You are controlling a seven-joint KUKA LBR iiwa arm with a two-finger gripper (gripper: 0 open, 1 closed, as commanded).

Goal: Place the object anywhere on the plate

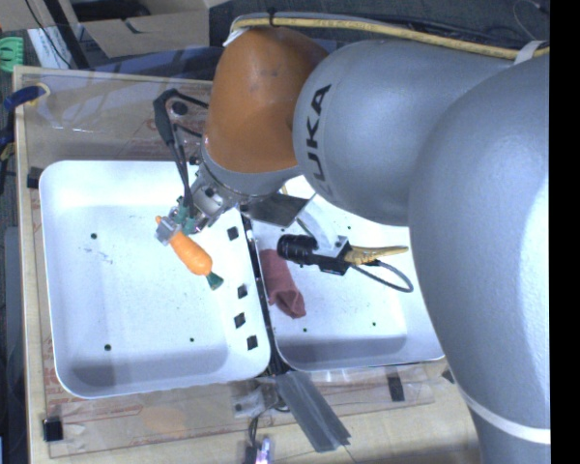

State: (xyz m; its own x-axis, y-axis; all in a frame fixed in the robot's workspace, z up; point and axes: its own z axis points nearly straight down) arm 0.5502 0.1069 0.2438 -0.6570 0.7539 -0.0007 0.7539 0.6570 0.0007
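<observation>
Two shallow white bins sit side by side on a wooden bench. At frame centre-left, over the left bin (97, 298), the gripper (181, 222) pinches the upper end of a toy carrot (190, 252). A dark-red cloth (283, 283) lies in the right bin (367, 351).

Probably lab: robot arm (387, 133), bins (87, 288)

Carrot (190, 252) at gripper (179, 222), left bin (77, 191)
</observation>
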